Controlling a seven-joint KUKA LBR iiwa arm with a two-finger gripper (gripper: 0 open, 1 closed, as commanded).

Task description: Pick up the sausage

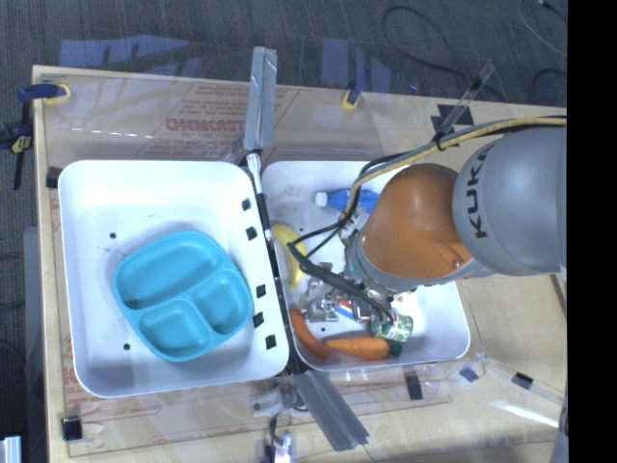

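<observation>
Currently, bench (145,99) carries 2 shallow white bins side by side.

Left bin (87,201): 1 item. Blue divided plate (183,294), 3 compartments, lying flat, set toward the bin's centre and near edge. Nothing seen in the compartments.

Right bin (453,340): several items, partly covered by the arm.
- Sausage (306,335): reddish-brown, lying near the bin's near left corner, close to the wall shared w/ the left bin, angled.
- Carrot (355,347): orange, lying along the near edge, just beside the sausage; whether they touch can't be told.
- Green-labelled item (396,328): small, near the carrot's right end; type not readable.
- Yellow item (286,239): by the left wall, mid-bin, partly under cables.
- Blue-and-white item (339,199): toward the far edge, partly hidden by the arm.

Arm (511,205): grey w/ orange band (419,225), reaching in from the right, over the right bin. Gripper (333,307) low in the bin, just above the sausage and carrot. Jaws: can't tell if apart or together; metal parts too cluttered. No item seen between them.
</observation>
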